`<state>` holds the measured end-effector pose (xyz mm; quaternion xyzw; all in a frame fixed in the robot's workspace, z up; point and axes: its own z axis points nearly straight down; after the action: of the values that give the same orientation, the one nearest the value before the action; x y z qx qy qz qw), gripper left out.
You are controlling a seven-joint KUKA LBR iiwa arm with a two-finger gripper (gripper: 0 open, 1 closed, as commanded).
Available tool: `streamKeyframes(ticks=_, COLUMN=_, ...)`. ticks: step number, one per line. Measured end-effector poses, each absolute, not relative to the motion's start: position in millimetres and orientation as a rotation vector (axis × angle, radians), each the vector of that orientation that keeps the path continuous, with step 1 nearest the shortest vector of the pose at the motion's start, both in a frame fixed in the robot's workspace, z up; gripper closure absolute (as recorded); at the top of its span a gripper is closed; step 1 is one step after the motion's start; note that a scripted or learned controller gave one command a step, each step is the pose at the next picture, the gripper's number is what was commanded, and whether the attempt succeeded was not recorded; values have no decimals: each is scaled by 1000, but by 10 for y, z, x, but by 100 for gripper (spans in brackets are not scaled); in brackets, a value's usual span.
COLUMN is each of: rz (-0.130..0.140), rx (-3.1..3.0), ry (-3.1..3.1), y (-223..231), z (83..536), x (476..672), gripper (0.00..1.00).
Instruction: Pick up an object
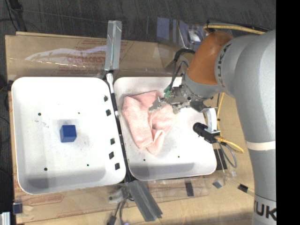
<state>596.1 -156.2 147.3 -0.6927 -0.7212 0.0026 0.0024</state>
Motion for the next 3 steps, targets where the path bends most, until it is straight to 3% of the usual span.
streamKeyframes(ticks=1, rz=0, rx=-2061, ry=-2369, y=-1546, z=925, x=5874, gripper=0)
streamKeyframes(ticks=2, rz=1, rx=-2055, ry=-2373, y=-1542, z=1031, x=5882, gripper=100)
streamKeyframes(ticks=3, rz=2, rx=-2055, ry=-2373, y=-1544, z=1029, x=5880, gripper=0)
